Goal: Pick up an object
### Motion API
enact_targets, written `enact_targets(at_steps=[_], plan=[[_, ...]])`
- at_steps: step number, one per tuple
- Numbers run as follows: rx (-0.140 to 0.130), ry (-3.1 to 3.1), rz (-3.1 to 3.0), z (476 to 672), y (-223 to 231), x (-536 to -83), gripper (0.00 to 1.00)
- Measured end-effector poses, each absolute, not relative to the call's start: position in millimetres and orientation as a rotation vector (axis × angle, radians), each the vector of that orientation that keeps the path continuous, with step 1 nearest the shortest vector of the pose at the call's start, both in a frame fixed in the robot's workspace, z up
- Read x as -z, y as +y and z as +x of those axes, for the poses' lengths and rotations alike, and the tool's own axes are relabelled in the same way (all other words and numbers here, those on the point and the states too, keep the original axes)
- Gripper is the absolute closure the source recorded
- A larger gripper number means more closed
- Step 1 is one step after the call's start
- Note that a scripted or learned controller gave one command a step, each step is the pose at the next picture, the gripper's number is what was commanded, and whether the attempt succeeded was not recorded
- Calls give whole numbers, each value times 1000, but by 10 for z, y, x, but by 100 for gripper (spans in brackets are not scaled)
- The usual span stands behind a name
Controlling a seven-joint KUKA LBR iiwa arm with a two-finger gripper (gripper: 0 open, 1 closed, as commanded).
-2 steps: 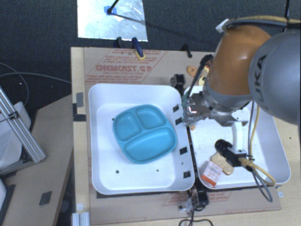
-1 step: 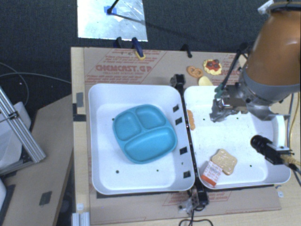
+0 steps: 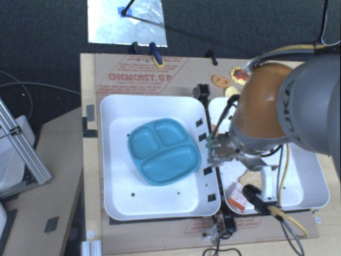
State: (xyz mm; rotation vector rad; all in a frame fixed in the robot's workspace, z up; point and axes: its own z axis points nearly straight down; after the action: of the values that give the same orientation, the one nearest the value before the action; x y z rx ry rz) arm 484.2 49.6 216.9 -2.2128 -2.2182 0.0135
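Picking cleanly from the right bin (image 3: 319,193) calls for a vertical descent centred on one item, kept off the divider wall between the bins. In the camera view the gripper (image 3: 219,152) sits low at that bin's left edge; whether it is released or clenched cannot be told. The nearest candidate, a red-and-white packet (image 3: 238,198), lies just below it near the front wall. A blue compartment tray (image 3: 164,150) rests in the left bin (image 3: 114,143), beside the wrist.

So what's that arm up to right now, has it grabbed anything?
Gripper low at the right bin's left edge, nothing seen held. Blue divided plate sits untouched in left bin. Arm covers most of right bin.
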Motion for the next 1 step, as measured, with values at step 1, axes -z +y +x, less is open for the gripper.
enact_targets(at_steps=[1], plan=[[16, -2237, -2209, 4873, 1270, -2993, 100]])
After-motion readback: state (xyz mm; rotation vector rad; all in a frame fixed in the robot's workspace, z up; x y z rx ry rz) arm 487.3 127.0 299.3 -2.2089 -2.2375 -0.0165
